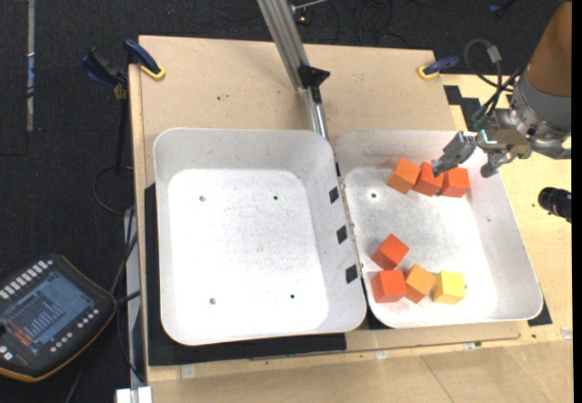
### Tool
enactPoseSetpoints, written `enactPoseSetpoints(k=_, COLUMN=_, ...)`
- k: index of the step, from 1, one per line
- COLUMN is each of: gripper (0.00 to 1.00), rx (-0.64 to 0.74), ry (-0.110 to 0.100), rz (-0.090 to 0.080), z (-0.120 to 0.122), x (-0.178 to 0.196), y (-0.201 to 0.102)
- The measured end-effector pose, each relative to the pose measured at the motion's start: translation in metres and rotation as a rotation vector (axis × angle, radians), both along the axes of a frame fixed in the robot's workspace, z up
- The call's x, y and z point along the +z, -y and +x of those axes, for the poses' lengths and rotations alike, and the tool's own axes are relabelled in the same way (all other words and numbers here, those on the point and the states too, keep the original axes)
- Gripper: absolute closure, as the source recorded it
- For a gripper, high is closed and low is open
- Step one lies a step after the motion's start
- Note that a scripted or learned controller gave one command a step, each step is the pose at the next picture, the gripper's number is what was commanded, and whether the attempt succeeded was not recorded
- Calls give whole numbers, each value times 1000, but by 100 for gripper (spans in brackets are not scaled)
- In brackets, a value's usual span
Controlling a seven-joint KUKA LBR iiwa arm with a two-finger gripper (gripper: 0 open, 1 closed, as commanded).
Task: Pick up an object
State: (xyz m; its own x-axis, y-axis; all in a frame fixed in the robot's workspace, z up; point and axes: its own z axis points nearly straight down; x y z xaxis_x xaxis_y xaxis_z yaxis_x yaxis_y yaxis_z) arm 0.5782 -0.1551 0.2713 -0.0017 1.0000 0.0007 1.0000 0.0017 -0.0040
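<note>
desk (227,74): carries two bins side by side
left bin (182,151): beside the right bin
right bin (509,237): three blocks (427,179) at the far side – four blocks (411,276) nearer the front
claw (476,156): over the far blocks

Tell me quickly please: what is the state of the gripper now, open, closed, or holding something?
Gripper: jaws open, spread above the upper row of blocks in the right bin; nothing is held between them.
</note>
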Motion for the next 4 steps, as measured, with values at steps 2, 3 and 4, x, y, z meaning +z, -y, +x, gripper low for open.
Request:
enactPoseSetpoints(k=2, gripper=0, rx=-2, ry=-1, rz=0, z=-5, x=-49, y=-9)
enactPoseSetpoints(k=3, gripper=0, rx=-2, ry=-1, rz=0, z=-3, x=-95, y=-16)
enactPoseSetpoints(k=4, gripper=0, rx=0, ry=-1, rz=0, z=5, x=-146, y=-18)
